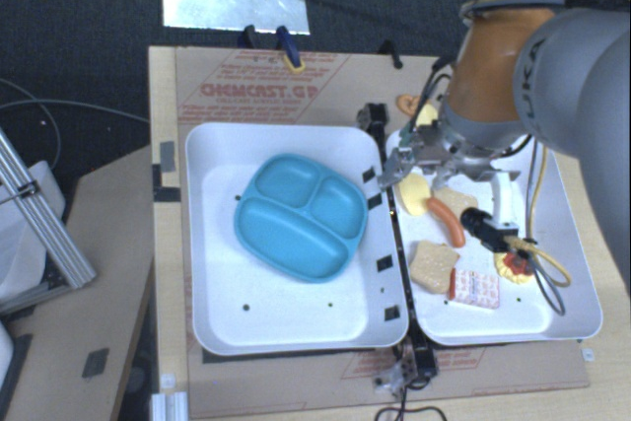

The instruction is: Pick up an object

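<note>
My arm (552,64) comes in from the right; my gripper (426,163) hangs over the far left corner of the right bin (567,306), close beside the wall it shares with the left bin (256,306); whether it is open or closed I cannot tell. To its left, in the left bin, lies a blue plate (301,217) with three compartments, flat and well apart from my gripper. The things to pick lie in the right bin, on the near side of my gripper: the bread (434,266) nearest the front, by the shared wall; the packet (476,288), red and white, touching the bread's right edge; the sausage (450,225) between bread and gripper; a yellow piece (414,193) just under my gripper, touching the sausage's far end.
</note>
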`<state>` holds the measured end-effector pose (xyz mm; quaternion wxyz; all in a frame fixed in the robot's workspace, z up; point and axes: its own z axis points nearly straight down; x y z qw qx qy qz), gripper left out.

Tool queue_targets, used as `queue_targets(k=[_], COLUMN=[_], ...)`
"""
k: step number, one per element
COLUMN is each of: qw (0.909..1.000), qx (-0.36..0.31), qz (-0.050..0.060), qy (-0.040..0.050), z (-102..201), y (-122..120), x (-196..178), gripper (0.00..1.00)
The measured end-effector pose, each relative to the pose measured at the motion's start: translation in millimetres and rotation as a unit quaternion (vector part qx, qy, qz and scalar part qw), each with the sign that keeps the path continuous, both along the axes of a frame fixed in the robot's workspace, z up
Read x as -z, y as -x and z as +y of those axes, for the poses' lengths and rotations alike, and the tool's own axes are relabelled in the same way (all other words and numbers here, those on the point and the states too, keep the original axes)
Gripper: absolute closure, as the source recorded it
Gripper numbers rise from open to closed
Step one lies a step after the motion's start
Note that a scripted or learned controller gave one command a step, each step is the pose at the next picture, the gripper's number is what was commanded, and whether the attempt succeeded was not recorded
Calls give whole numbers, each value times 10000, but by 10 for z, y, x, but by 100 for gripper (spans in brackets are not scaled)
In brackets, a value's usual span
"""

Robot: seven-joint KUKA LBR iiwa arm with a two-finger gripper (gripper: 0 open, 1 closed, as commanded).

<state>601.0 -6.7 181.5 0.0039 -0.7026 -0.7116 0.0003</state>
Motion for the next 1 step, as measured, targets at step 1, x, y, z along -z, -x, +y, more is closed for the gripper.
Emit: queue_targets(k=[1], qw=[9999], qx=[72], qz=[-61], qy=[35], z=[-460], y=[-482], x=[-40], gripper=[0])
